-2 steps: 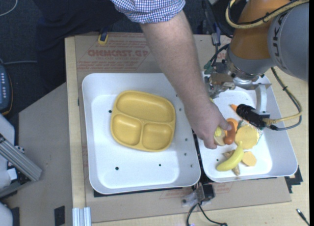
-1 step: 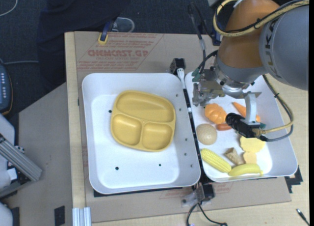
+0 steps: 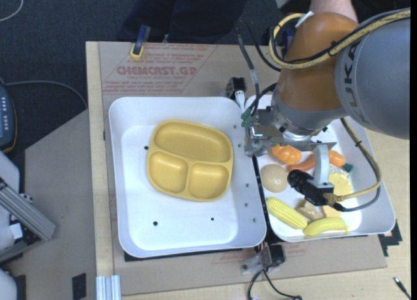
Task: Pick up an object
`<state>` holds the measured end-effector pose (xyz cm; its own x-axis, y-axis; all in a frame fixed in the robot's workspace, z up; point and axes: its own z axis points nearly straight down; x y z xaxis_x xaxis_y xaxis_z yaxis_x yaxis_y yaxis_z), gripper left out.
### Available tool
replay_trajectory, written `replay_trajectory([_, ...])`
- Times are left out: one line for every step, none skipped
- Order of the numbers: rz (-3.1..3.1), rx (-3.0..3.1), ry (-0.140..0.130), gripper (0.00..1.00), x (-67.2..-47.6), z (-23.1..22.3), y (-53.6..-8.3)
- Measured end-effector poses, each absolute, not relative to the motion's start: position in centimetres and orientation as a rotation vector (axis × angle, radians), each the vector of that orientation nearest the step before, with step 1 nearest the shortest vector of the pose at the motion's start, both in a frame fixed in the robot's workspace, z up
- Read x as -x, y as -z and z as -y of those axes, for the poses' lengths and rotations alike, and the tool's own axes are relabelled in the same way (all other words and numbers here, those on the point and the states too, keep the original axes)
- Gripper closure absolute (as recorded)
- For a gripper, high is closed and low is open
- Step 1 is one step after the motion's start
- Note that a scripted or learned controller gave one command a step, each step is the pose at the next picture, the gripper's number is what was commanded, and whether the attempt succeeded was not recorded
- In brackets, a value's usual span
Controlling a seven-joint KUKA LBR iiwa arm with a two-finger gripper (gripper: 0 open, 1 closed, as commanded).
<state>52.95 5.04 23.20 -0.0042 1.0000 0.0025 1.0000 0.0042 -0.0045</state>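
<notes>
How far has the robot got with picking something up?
Nothing looks lifted yet. The claw is low over the right bin, right beside the orange toy. The corn and banana lie in that bin, and the yellow plate sits in the left bin. Grabbing and lifting a toy are left to do.

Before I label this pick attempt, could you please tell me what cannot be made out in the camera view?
Camera view, three things:
1. Rear half of the right bin: covered by the arm.
2. Orange toy: its upper edge runs under the arm, so its full shape is unclear.
3. Small tan piece between the corn and the banana: too small to identify.
</notes>
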Motion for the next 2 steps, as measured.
replay_trajectory([2.224, 2.212, -0.003, 1.0, -49.5, -9.64, -23.32])
replay_trajectory([2.221, 2.221, 0.0, 1.0, -50.07, -8.94, -23.42])
